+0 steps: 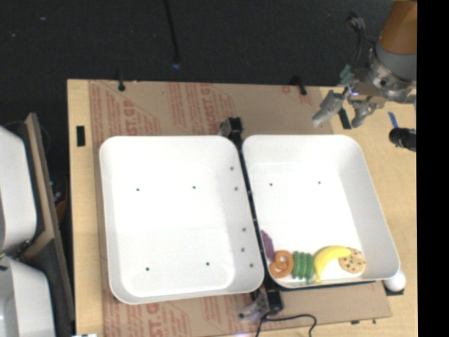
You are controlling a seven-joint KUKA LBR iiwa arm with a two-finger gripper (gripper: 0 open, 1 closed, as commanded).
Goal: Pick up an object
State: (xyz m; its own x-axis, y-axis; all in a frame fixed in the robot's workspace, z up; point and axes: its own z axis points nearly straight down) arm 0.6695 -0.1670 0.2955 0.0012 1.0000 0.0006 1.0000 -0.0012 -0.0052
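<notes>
While our gripper (345,113) hangs with fingers spread and nothing between them above the right bin's (365,167) far edge, we see a banana (330,255) at its near wall.

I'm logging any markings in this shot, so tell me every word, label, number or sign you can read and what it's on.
Red print along the edges of the cardboard sheet under the bins: rows of lettering, too small and blurred to read.
No text can be made out on the left bin, the right bin, the toy items or the gripper.
</notes>
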